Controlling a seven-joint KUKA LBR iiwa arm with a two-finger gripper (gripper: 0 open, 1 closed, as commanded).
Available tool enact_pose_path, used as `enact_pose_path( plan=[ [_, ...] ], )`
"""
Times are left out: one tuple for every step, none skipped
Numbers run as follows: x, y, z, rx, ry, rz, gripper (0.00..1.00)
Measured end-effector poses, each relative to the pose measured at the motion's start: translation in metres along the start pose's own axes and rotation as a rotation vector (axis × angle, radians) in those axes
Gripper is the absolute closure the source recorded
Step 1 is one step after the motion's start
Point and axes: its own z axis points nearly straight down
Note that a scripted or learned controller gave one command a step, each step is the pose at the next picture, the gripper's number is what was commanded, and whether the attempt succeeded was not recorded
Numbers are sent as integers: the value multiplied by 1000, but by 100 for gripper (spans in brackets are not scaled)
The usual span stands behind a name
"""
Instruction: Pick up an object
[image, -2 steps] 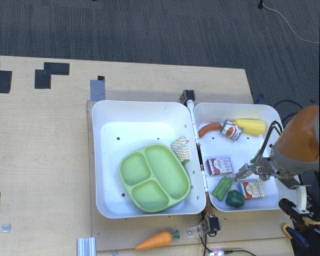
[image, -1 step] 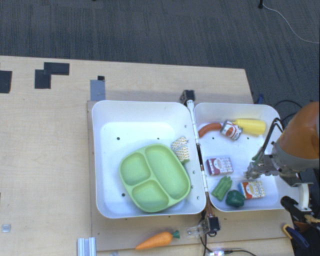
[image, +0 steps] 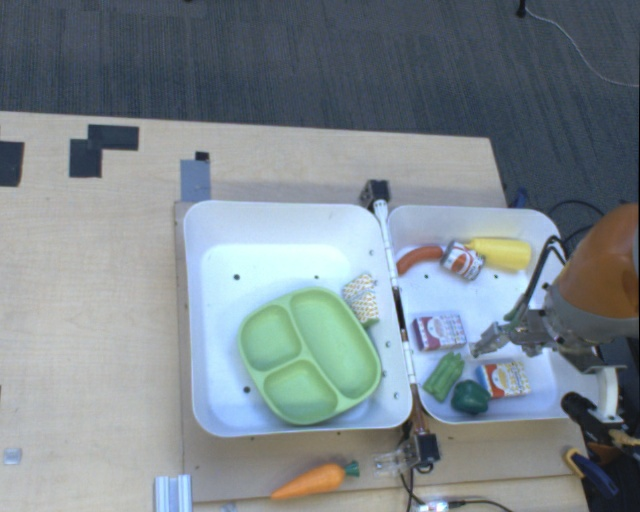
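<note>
You have two shallow white plastic bins side by side on a pale wood-grain bench. In the left bin (image: 215, 300) a light green divided plate (image: 309, 355) with three rounded compartments lies toward the near edge, and a small patterned packet (image: 361, 295) leans at its far right rim, beside the wall shared with the right bin (image: 535, 225).

The right bin holds the loose items: an orange-red sausage shape (image: 417, 258) and a smooth yellow piece (image: 503, 252) along the far edge with a small round red-and-white can (image: 461, 261) between them; a flat red-and-white carton (image: 439, 331) mid-bin; a green pickle-like block (image: 443, 375), a dark green rounded vegetable (image: 470, 398) and a small printed box (image: 505, 379) near the front edge.

The gripper (image: 487, 344) hangs over the middle of the right bin, just right of the carton (how far the fingers are spread you cannot tell), with nothing seen in its grasp.

A toy carrot (image: 313, 481) lies on the bench in front of the bins.
</note>
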Motion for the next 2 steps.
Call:
enact_pose_path(
  plan=[
    [0,2,-10,-4,-1,-1,100],
    [0,1,-10,-4,-1,-1,0]
  ],
)
